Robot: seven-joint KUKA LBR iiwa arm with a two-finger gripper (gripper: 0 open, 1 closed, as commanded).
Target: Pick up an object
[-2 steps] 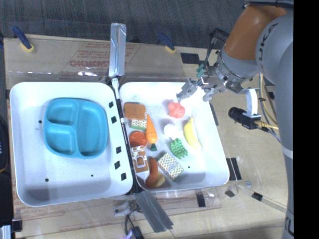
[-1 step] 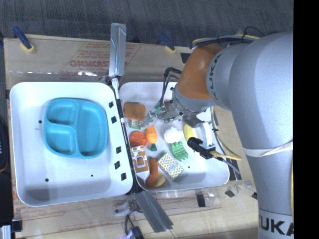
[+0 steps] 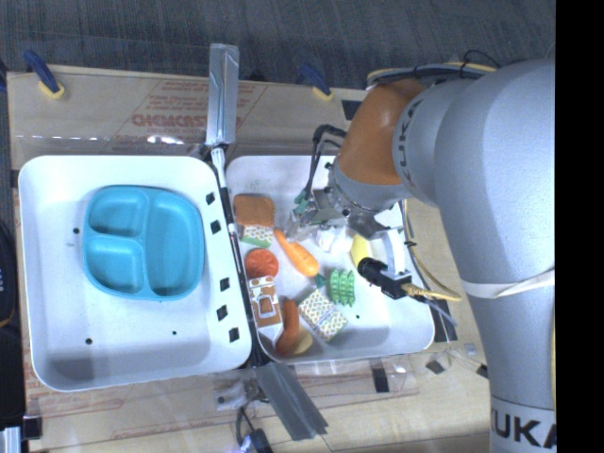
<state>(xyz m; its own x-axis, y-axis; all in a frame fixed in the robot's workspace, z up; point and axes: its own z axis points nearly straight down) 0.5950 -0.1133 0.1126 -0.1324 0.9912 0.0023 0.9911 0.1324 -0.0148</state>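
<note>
Under the orange-banded arm (image 3: 377, 149), end effector (image 3: 316, 213) largely hidden

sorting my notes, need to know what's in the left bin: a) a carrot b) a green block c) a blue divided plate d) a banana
c, the blue divided plate lies in the left bin, while the carrot sits with the other small items in the right bin.

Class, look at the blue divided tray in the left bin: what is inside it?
The blue tray in the left bin shows bare compartments, nothing resting in them. Nothing covers it.
</note>
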